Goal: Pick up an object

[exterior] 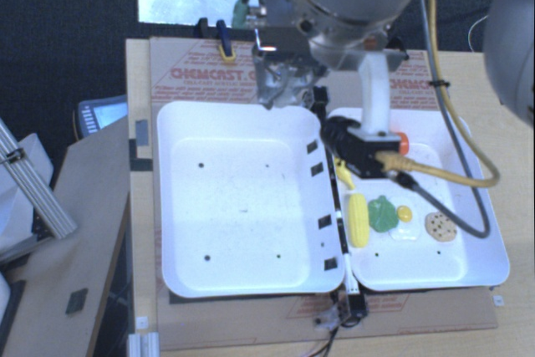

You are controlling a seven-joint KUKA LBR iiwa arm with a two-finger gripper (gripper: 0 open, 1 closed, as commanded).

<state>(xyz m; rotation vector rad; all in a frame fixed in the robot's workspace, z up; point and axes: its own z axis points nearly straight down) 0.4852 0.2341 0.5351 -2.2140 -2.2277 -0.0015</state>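
- Presently, the gripper [282, 89] hangs over a white bin [242, 106] at its far rim; whether spread or pressed together cannot be told.
- The corn cob [357, 218] is likely light, stiff and slippery; grasp across its narrow middle.

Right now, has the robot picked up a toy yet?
Not yet, it seems. Done: nothing; the yellow corn, green toy and cookie lie in the right bin. In hand: the gripper hangs over the left bin's back rim. Left: reach a toy, grip it, lift it.
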